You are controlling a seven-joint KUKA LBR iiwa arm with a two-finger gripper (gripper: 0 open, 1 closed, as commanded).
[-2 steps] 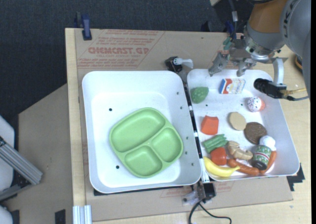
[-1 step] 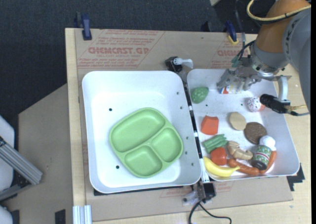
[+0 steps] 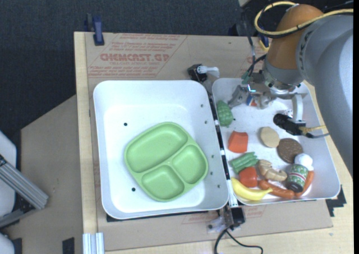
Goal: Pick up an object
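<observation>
The right bin (image 3: 320, 188) holds several toy foods. Among them are a green leafy piece (image 3: 224, 114) at its left wall, an orange-red wedge (image 3: 238, 142), a beige potato (image 3: 269, 137) and a brown round patty (image 3: 289, 149). Lower down lie green beans (image 3: 244, 161), a tomato (image 3: 248, 176), a yellow banana (image 3: 251, 192) and a small bottle (image 3: 297, 178). My gripper (image 3: 251, 95) hangs low over the far left corner of this bin, just right of the green leafy piece. A small red-orange bit shows beside it, but I cannot tell whether it is held.
The left bin (image 3: 112, 101) holds a green divided plate (image 3: 165, 160). A small black-and-white fitting (image 3: 202, 71) sits on the cardboard-coloured board behind the two bins. The arm's grey body (image 3: 331, 62) covers the right bin's far right side.
</observation>
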